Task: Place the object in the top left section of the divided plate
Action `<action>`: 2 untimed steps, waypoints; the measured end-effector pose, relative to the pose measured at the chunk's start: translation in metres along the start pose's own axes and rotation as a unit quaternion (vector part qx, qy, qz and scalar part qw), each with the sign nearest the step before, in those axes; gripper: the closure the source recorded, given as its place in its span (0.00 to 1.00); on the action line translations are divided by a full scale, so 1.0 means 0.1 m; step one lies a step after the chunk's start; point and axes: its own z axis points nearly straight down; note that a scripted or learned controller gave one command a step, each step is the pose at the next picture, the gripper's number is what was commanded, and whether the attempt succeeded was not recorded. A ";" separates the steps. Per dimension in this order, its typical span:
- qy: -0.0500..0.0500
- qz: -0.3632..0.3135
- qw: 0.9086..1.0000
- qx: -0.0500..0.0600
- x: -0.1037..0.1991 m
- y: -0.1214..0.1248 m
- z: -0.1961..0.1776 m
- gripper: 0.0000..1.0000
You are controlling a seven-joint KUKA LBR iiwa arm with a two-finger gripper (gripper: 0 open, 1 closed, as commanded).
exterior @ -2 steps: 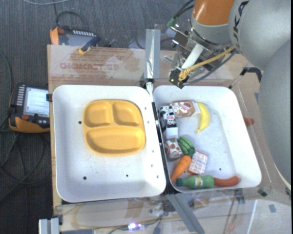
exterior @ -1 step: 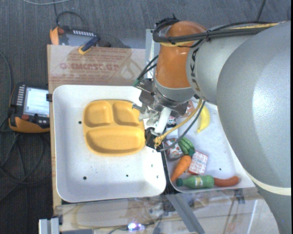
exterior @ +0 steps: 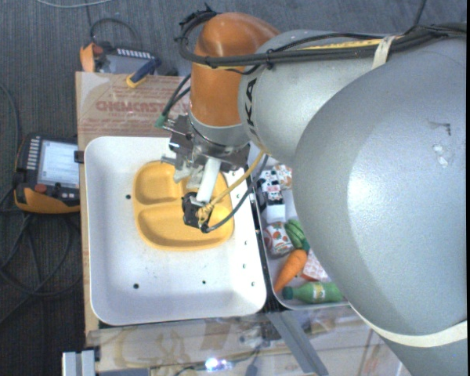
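Note:
A yellow divided plate [exterior: 158,212] lies in the left white bin [exterior: 117,280], toward its upper middle. Its top left section [exterior: 153,183] shows bare yellow. My gripper [exterior: 186,168] hangs over the plate's upper right part, just right of that section, under the orange band of the wrist. The wrist and its bracket hide the fingertips and the plate's right side. Nothing held can be made out there.
The right bin [exterior: 276,302] is mostly covered by the arm. In its visible strip lie a carrot [exterior: 291,267], a green bottle [exterior: 313,292], a small red and white can [exterior: 278,238] and a cow-patterned carton [exterior: 274,183]. A cardboard sheet [exterior: 125,112] lies behind the left bin.

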 end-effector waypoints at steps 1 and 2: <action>0.000 0.000 1.000 0.000 0.00 0.00 0.00 0.00; 0.000 0.093 0.996 0.001 -0.13 0.16 0.14 0.00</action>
